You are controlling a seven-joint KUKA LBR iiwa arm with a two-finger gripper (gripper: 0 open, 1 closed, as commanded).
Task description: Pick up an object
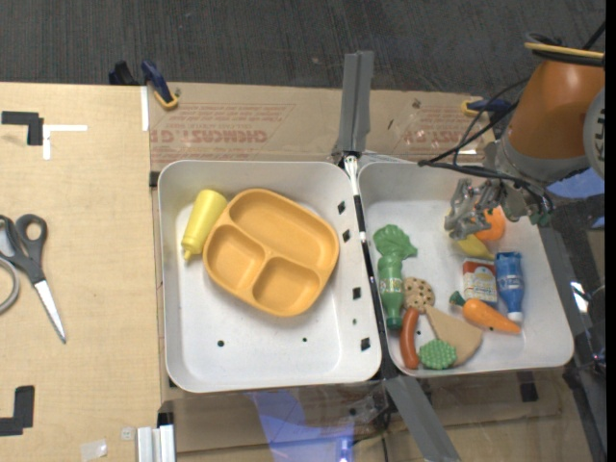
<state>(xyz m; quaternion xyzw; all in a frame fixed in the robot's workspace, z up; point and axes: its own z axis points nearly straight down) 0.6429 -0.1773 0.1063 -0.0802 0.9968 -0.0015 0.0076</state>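
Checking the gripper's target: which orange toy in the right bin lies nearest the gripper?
The small round orange plastic fruit, right beside the gripper at the bin's far side. The orange plastic carrot lies much farther toward the near edge.

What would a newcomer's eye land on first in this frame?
Probably the yellow-orange divided plate tilted in the left bin, a yellow bottle against its left edge. Next, the toy food crowding the right bin, where the gripper reaches down beside an orange piece.

orange tray [270,252], yellow bottle [201,220], white bins [173,287]
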